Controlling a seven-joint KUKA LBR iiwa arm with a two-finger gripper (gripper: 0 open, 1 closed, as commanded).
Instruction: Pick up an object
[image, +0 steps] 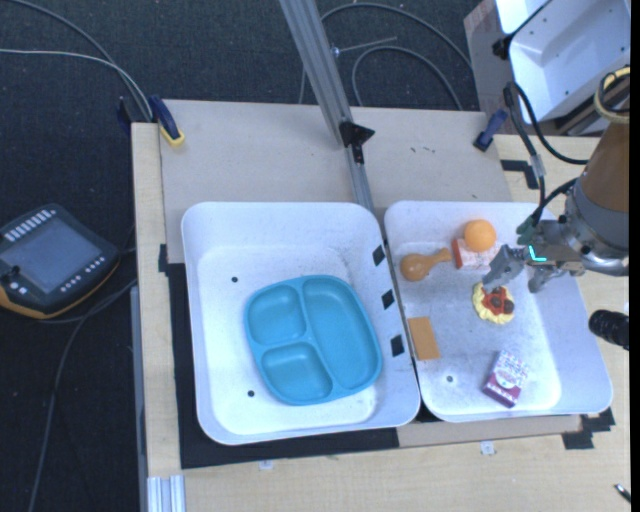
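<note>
**Now over the right bin: end effector above the yellow-and-red toy**

Right now the arm (605, 190) reaches in from the right, and its end effector (524, 268) hangs over the right bin (590, 385). Its two fingers are spread apart, with nothing between them. One finger (500, 268) points down and left, the other (547, 274) sits just to its right. A small green light glows at the wrist above them.

Just below the fingers lies a small yellow-and-red toy (494, 303), flat on the bin floor. It is close under the left finger, but I cannot tell whether they touch.

Other things share that bin. An orange ball (479, 234) sits near the far side, up and left of the end effector. Beside it a brown wooden piece with a round head (424, 264) lies on its side, pointing toward the ball. A flat tan block (424, 338) rests near the bin's left wall. A small purple-and-white packet (507, 378) lies toward the near edge, well apart from the fingers.

The left bin (215, 235) holds a blue divided plate (312, 339) with three compartments, set toward the near right corner.

Both bins stand side by side on the pale surface (260, 150).
</note>
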